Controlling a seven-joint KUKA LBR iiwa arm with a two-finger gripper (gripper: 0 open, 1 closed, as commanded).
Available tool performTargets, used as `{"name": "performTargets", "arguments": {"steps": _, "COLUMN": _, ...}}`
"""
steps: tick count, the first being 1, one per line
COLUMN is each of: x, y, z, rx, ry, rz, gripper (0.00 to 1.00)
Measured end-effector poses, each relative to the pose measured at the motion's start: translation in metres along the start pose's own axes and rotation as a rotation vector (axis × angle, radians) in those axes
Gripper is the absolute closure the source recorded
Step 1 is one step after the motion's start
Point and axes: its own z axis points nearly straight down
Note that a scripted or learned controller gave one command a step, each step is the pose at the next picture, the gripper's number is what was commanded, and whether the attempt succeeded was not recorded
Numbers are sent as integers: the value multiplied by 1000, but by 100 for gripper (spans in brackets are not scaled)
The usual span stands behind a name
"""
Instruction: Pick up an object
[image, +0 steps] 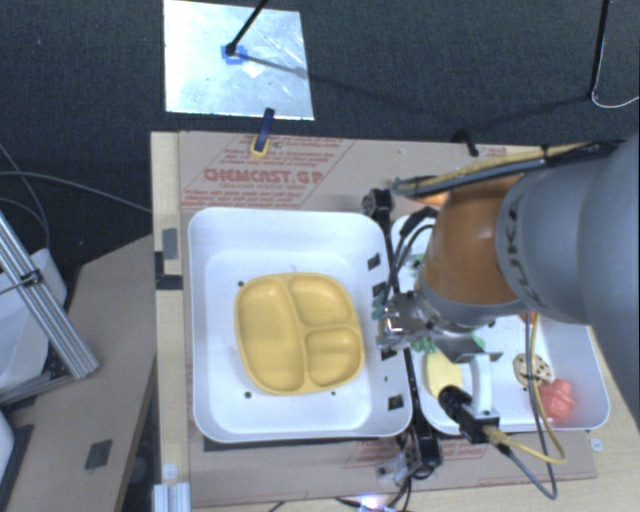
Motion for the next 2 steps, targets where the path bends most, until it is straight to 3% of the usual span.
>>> {"name": "performTargets", "arguments": {"steps": 1, "x": -99, "y": 40, "z": -1, "rx": -4, "ry": -7, "rz": 15, "gripper": 100}}
{"name": "performTargets", "arguments": {"steps": 2, "x": -57, "y": 43, "z": 0, "rx": -1, "ry": -1, "rz": 1, "gripper": 100}}
